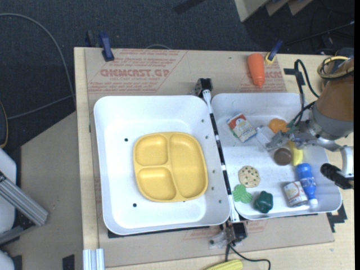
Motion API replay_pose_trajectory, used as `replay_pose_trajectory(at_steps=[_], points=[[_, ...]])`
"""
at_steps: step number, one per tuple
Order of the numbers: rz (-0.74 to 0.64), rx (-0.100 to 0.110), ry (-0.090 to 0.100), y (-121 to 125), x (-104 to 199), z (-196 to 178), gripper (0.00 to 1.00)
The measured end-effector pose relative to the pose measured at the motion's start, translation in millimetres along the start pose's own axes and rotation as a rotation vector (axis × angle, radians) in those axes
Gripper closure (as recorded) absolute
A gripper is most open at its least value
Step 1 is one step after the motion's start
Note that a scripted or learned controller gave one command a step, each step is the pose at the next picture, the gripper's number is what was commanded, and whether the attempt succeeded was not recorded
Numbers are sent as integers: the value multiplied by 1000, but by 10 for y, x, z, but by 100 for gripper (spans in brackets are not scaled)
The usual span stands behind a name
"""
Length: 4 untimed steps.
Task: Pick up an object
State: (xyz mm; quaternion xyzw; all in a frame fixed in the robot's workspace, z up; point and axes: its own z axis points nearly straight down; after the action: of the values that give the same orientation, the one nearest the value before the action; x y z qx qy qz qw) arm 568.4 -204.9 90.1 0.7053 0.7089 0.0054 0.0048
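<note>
Nearest me in the right white bin (pixel 332 204) I see a dark green pepper (pixel 262 201) and a round speckled cookie (pixel 248 176). Farther back my jaws (pixel 279 142) hover beside a brown cylinder (pixel 282 156) and an orange ball (pixel 277 125); I cannot tell their state.

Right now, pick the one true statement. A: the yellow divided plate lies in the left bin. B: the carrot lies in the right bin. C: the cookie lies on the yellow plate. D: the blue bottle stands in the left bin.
A: the yellow divided plate lies in the left bin, away from the toys in the right bin.
</note>
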Motion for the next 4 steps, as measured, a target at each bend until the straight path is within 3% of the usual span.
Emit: replay_pose_trajectory(at_steps=[1,2,3,4], points=[[1,-6,-7,12,-23,-112,100],[4,13,-1,299,171,-903,100],[4,14,-1,295,171,-898,0],[0,24,17,985,-107,84,0]])
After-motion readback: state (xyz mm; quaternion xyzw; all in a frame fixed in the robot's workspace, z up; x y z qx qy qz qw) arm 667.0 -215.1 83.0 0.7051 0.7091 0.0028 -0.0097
